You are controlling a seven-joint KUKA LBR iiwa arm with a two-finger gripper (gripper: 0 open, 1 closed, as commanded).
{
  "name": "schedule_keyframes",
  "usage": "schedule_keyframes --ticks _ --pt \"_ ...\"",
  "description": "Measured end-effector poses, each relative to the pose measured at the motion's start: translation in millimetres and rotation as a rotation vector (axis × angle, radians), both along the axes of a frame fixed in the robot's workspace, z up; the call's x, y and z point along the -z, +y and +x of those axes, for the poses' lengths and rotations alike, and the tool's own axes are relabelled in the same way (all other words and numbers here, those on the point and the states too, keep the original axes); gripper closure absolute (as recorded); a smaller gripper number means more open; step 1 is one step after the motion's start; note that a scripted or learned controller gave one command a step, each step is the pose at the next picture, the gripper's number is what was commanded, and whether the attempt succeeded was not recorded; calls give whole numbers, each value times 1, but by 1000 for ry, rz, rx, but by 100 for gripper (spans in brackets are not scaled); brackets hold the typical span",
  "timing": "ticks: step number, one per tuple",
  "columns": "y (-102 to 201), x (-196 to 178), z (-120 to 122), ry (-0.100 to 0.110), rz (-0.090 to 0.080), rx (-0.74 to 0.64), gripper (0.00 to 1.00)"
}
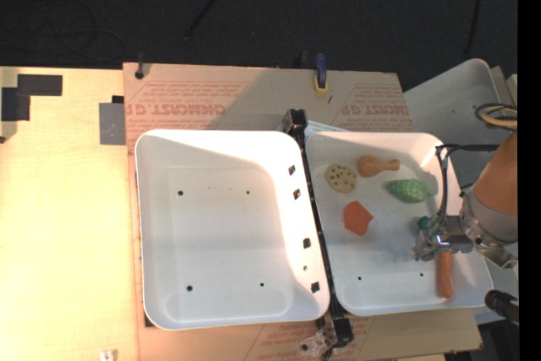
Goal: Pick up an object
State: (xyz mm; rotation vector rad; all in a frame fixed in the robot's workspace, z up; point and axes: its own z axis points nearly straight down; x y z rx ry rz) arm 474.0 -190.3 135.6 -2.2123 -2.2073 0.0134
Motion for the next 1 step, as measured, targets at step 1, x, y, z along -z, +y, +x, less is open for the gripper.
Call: schedule_keyframes --ticks 1 --pt "-2 -17 3 -13 -4 4 100"
